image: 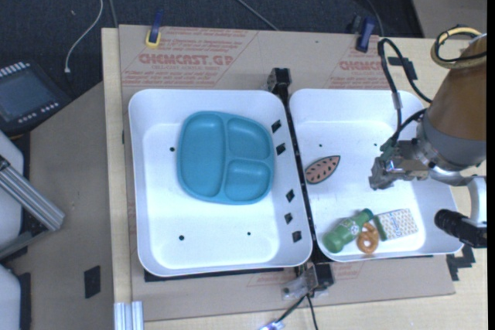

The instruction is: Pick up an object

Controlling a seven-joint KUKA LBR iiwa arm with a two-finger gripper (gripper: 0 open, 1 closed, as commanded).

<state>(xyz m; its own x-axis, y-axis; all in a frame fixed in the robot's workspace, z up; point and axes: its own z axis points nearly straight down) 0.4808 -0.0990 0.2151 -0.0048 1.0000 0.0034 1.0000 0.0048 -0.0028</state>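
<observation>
Your gripper [384,174] hangs over the right bin [340,108], and you cannot tell its state from here. The leaf [322,169] lies just left of it; the pretzel [368,239] and green bottle [346,231] crowd the front wall.

In the right bin [325,108] in front of me lie a few small things I could lift. A flat brown leaf-shaped piece [322,169] with a reddish tint rests near the bin's left wall, tilted, apart from the rest. Toward the near edge sits a green bottle [346,232] lying on its side, with an orange pretzel-like ring [367,240] touching it and a pale patterned packet [397,223] just beside that.

In the left bin [147,166] lies a blue divided plate [226,157], flat, three compartments up.
</observation>
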